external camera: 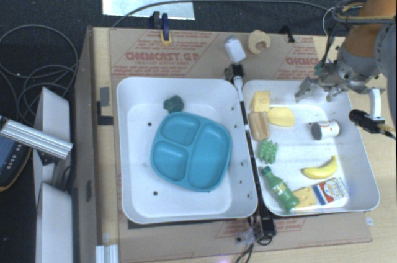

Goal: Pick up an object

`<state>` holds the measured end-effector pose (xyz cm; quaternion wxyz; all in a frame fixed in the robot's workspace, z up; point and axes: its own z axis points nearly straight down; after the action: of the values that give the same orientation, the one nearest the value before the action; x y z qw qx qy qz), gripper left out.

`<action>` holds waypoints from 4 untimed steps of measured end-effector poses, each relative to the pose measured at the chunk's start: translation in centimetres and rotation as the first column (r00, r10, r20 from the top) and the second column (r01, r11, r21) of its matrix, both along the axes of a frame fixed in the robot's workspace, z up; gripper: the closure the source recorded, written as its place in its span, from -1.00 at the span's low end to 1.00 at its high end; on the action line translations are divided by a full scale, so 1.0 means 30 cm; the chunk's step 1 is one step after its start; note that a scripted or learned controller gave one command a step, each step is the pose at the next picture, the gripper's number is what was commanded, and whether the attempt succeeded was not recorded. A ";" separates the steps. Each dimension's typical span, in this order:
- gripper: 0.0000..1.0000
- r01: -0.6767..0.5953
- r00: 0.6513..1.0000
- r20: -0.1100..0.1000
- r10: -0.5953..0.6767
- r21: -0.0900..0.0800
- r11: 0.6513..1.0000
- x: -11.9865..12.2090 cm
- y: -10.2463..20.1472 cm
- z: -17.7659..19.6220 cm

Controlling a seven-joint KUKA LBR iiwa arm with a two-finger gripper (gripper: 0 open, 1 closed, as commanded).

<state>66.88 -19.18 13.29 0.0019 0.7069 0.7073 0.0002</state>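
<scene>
Left bin [133, 131] holds a blue divided plate [190, 151] in the middle, with a small dark green lump [173, 103] just beside its upper left edge. In the right bin [363, 159] there's a green bottle [278, 188] low on the left side, and yellow blocks [273, 111] and a bread-looking piece [258, 126] higher up. A banana [320, 169] lies toward the lower right, a small carton [327, 190] just below it, and a little can [325, 129] mid-bin. The gripper [320, 89] sits over that bin's upper right corner, fingers spread apart with nothing between them, well apart from the can.
</scene>
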 end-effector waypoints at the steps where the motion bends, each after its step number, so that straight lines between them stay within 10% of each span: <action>1: -1.00 -0.001 1.000 -0.003 0.001 0.002 1.000 -0.223 -0.051 -0.112; 2: -1.00 -0.004 1.000 0.003 0.004 0.000 1.000 0.004 -0.047 0.006; 3: -1.00 -0.001 1.000 -0.003 0.001 0.002 1.000 -0.328 -0.050 -0.163; 4: -1.00 -0.004 1.000 0.002 0.004 0.001 1.000 -0.115 -0.047 -0.102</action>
<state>63.43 -20.60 10.22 0.0021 0.7056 0.7086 0.0012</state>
